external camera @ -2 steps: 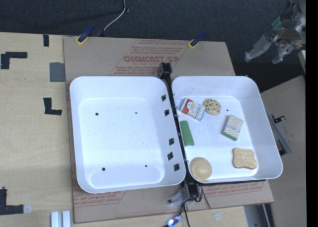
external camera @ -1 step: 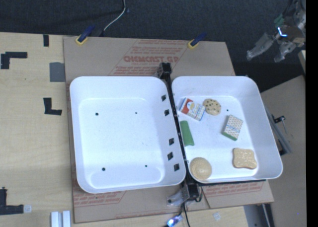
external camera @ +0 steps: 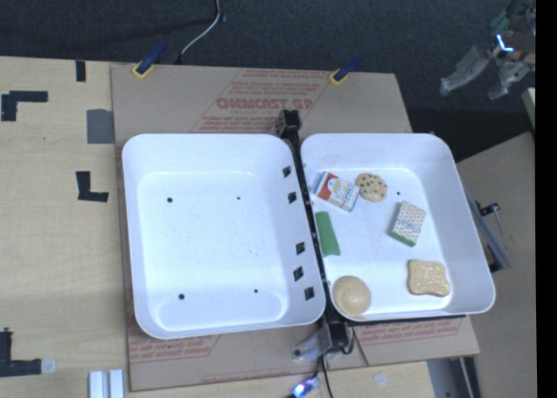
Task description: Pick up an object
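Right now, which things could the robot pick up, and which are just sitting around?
Could be picked up, all in the right bin:
cookie
small carton
green stick
patterned box
toast piece
round bun

Just around:
left bin
cardboard sheet
black cable

You look down at a slant from one fixed camera high above the surface [external camera: 52,213], both bins [external camera: 209,148] framed.

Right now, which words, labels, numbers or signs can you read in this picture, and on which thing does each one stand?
Red print on the cardboard sheet under the bins: too blurred and upside down to read with certainty.
Small carton, red, white and blue: print too small to read.
Small box, green and white: print too small to read.
Nothing else carries readable text.
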